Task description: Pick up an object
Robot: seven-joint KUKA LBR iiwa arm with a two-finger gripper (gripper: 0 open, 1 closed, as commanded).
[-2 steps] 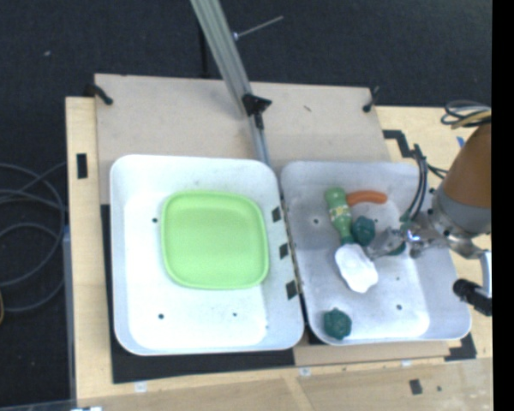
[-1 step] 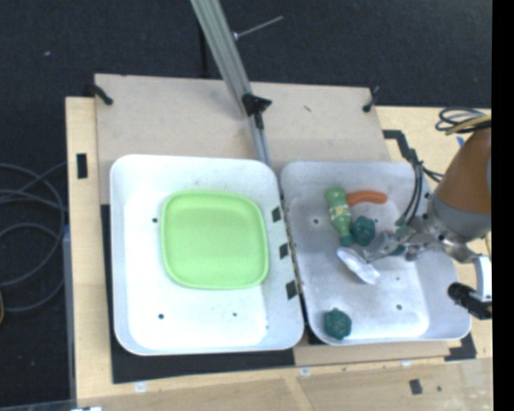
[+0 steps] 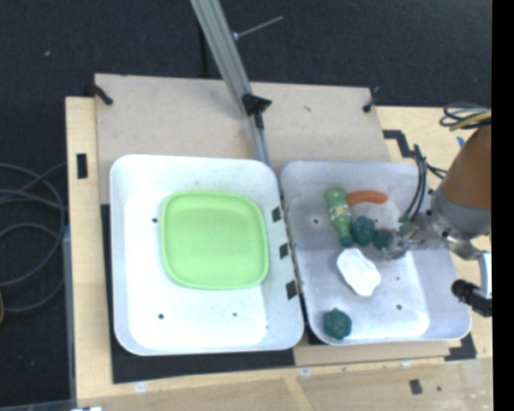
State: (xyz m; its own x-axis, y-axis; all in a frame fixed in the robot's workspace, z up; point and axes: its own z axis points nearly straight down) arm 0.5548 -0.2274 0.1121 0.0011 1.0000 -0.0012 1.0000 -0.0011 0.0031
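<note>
Down on the tabletop [image 3: 343,384], two shallow white bins sit side by side. The left bin [image 3: 137,315] carries a light green square plate [image 3: 214,239] lying flat a little above its middle, with bare white floor around it on all sides.

The right bin [image 3: 428,315] holds the loose things. Toward its upper middle a light green bottle-shaped item [image 3: 337,205] lies roughly upright in the frame, and just to its right an orange, carrot-like piece [image 3: 366,198] lies across. Below these sits a dark teal object [image 3: 363,228], touching or nearly touching the green one's lower end. A white crumpled object [image 3: 359,273] lies below the teal one, near the bin's centre. A second dark green lump [image 3: 337,322] rests apart from the rest, near the lower left corner of this bin.

The arm [image 3: 469,178] comes in from the right edge of the frame, its orange band above a grey wrist. The gripper [image 3: 392,240] is low in the right bin, just right of the teal object and above the white one; whether it is spread or pressed together cannot be told at this size, and nothing is clearly seen between its tips.

A grey metal pole [image 3: 223,45] slants from the top of the frame down to the gap between the bins. Dark cables [image 3: 17,221] loop at the left edge.
</note>
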